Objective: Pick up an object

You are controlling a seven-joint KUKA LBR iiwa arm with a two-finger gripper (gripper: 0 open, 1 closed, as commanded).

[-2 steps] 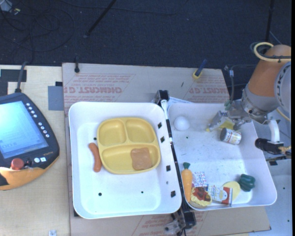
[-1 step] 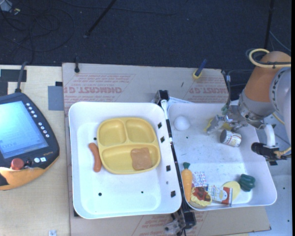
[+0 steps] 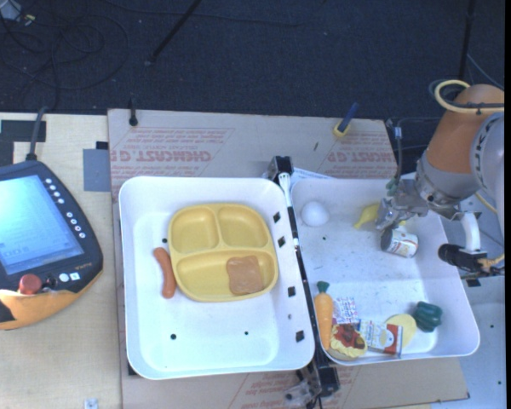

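My gripper (image 3: 394, 221) hangs low over the upper right part of the right bin (image 3: 460, 348), at the end of the grey arm with the orange band (image 3: 460, 147). A small white and tan can (image 3: 403, 244) lies on the bin floor just below it, touching or nearly touching. A yellow piece (image 3: 366, 217) lies just left of the gripper. Farther left rests a white ball (image 3: 313, 214). Along the bin's front edge lie a carrot (image 3: 324, 312), printed snack packets (image 3: 351, 329), a yellow round fruit (image 3: 403, 324) and a green pepper (image 3: 427, 315).
The left bin (image 3: 145, 331) holds a yellow divided plate (image 3: 215, 228) with a brown slice (image 3: 244, 274) in it, and a sausage (image 3: 165, 271) beside the plate. A tablet pendant (image 3: 30, 228) lies on the bench at far left. A black divider (image 3: 291, 254) separates the bins.
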